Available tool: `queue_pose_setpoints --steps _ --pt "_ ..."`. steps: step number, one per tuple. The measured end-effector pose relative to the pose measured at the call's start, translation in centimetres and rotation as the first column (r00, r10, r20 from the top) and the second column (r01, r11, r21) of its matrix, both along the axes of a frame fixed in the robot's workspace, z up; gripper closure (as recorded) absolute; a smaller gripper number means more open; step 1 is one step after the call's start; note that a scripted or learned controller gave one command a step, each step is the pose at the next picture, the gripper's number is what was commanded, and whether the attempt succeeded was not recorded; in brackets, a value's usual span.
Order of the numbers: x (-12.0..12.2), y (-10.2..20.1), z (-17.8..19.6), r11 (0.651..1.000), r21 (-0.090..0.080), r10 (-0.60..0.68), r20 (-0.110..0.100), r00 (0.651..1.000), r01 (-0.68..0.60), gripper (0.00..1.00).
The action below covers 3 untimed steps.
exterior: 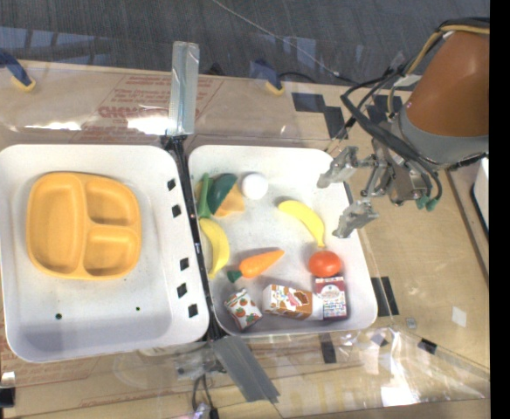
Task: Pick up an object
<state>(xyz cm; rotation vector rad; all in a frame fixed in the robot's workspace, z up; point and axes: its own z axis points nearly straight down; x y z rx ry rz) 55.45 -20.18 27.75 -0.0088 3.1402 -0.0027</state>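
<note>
Camera view from above: right bin [360,278] packed with toy food, left bin [10,260] carrying just a yellow divided plate [84,225]. Best bet for a pick looks like the small yellow banana [305,219], lying alone on bare white floor in the right half of the right bin, tomato [324,263] just below it, white ball [254,185] off to its left. Probably hollow plastic, so light, stiff and a bit slick; curved too, so likely to squirt out if pinched near a tip. Better grabbed across the fat middle, fingers square to the curve. Pincer [354,196] hanging over the bin's right rim, fingers spread open, nothing between them. Banana sits near it, just to the left and slightly lower in frame, not touching. Short reach leftward and down, probably with a wrist turn first.
</note>
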Motion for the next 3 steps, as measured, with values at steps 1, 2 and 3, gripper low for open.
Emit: queue_pose_setpoints --steps 1,2,3 --pt "-3.2 -0.4 -16.8 0.999 -0.002 0.032 0.008 0.999 -0.032 0.00" --pt "-1.4 0.4 -18.3 0.997 0.000 -0.083 0.006 0.997 0.083 0.00" --pt "-6.7 -0.8 -17.8 0.971 0.000 -0.240 0.031 0.970 0.240 0.00"
